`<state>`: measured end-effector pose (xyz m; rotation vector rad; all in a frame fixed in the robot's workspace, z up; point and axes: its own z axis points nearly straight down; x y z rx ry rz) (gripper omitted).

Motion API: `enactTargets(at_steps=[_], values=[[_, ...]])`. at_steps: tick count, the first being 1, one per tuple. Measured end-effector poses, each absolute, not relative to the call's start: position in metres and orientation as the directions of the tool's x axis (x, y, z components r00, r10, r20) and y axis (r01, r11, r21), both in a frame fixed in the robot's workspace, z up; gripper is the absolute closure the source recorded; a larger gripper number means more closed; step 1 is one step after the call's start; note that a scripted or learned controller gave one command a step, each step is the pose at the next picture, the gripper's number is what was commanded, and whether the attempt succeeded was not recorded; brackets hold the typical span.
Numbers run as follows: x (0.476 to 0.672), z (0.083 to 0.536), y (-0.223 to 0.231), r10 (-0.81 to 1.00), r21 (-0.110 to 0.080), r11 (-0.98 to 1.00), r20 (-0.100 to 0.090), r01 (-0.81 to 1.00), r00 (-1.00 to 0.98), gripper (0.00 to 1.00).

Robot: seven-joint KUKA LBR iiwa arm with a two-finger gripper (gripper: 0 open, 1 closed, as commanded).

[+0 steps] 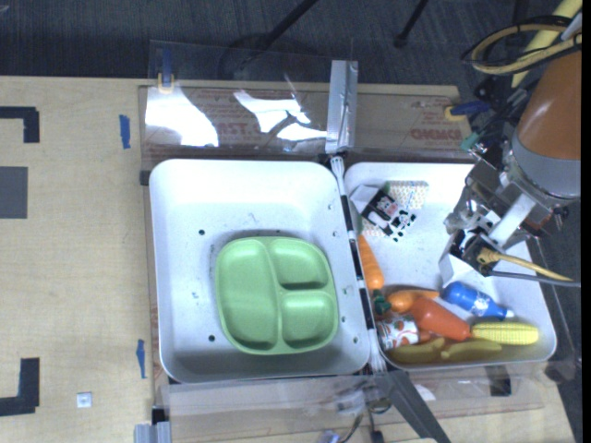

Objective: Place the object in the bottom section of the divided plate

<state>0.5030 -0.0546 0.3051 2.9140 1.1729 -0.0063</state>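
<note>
1. Well, the left shallow white plastic bin [175, 247] holds a smooth pale green divided plate [275, 293] with rounded corners, one long section and two smaller ones, all bare.
2. Over in the right white bin [420, 175], toy food lies heaped along the near wall: a glossy orange carrot [369, 261], a bumpy yellow corn cob [504, 334], a blue bottle [473, 300], an orange pepper-like piece [430, 313].
3. A black-and-white patterned box [386, 211] sits apart.
4. The metal gripper [480, 238] hangs above that right bin; I cannot tell how it stands.
</note>
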Motion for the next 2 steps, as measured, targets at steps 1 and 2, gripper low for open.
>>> enactTargets(at_steps=[1, 2], values=[[0.509, 0.364, -0.051, 0.665, -0.001, -0.747, -0.004, 0.665, 0.747, 1.00], [0.480, 0.362, -0.021, 0.334, -0.002, -0.942, -0.008, 0.334, 0.942, 1.00]])
